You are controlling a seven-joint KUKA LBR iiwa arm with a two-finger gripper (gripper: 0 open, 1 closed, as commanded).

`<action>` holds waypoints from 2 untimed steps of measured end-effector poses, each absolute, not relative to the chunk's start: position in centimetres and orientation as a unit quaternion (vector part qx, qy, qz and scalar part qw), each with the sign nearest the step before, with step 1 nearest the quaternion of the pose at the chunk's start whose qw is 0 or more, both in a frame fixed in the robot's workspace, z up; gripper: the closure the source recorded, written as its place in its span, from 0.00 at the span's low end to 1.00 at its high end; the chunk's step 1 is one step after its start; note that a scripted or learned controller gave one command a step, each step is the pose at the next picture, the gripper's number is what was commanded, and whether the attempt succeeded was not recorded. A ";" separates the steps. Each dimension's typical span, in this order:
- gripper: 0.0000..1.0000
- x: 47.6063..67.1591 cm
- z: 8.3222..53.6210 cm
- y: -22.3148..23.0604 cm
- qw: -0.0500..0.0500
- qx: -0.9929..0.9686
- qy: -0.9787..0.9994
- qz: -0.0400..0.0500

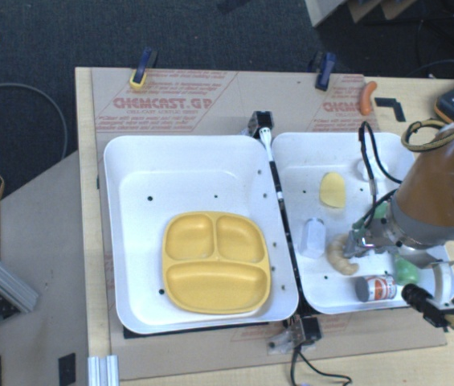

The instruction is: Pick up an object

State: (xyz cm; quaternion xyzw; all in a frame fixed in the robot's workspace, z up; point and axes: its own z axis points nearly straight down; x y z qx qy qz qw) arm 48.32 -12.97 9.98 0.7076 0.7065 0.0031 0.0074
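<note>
In the right bin (291, 215) lie a yellow rounded piece (333, 190), a small clear cup (313, 237), a beige lumpy object (341, 257), a little bottle with a red and white label (376, 287) and a green item (408, 273). My gripper (358, 243) hangs low in this bin, just above and to the right of the beige object, close to touching it. The arm's wrist hides part of the green item and the bin's right side.
The left bin (130, 167) holds a yellow divided plate (215, 261). A black divider strip (277, 195) runs between the bins. Clamps (141, 68) sit at the bench's far edge, and cables (369, 155) trail over the right bin's back.
</note>
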 end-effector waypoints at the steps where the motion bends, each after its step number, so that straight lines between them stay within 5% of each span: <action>1: 1.00 47.9 8.4 -9.7 -0.001 0.706 0.708 0.000; 2: 1.00 55.5 19.2 -3.1 0.006 0.703 0.711 0.007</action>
